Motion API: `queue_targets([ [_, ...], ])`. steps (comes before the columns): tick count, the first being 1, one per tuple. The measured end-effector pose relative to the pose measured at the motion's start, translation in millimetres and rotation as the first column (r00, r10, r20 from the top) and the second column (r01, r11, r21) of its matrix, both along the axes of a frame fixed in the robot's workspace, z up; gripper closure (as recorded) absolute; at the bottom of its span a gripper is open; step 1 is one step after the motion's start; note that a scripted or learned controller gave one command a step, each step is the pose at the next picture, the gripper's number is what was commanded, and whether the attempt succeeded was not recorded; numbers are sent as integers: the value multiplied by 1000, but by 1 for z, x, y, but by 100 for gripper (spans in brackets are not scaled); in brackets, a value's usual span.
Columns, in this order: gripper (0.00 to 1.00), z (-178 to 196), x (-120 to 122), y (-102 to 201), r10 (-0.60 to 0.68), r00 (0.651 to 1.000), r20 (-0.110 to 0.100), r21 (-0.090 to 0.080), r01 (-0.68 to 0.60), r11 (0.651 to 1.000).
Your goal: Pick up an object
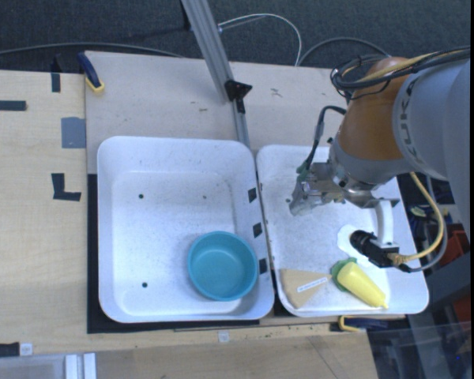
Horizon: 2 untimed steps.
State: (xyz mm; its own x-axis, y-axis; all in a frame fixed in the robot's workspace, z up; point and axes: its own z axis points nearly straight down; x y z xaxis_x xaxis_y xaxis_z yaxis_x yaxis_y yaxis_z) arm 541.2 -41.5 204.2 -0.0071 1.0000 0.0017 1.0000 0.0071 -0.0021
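Wooden bench top [31, 235] carries two shallow white plastic bins. Left bin [118, 164]: round blue plastic bowl [222, 265]. Right bin [278, 164]: tan wedge-shaped block [304, 285], yellow plastic corn cob with green tip [359, 283], both well apart from the gripper [299, 204].

Finger state: cannot tell.

Risk: a descent here would likely meet bare bin floor; no grasp.

Legible markings: none.

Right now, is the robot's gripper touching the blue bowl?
Apart. In the camera view the gripper is over the right bin, while the blue bowl sits in the left bin, with both bins' rims between them.
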Motion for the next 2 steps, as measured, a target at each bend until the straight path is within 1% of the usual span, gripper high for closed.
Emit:
queue_targets([
  [1,100,12,8,61,2,1000,1,1,-2,1000],
  [2,100,20,26,117,1,1000,1,0,-1,1000],
])
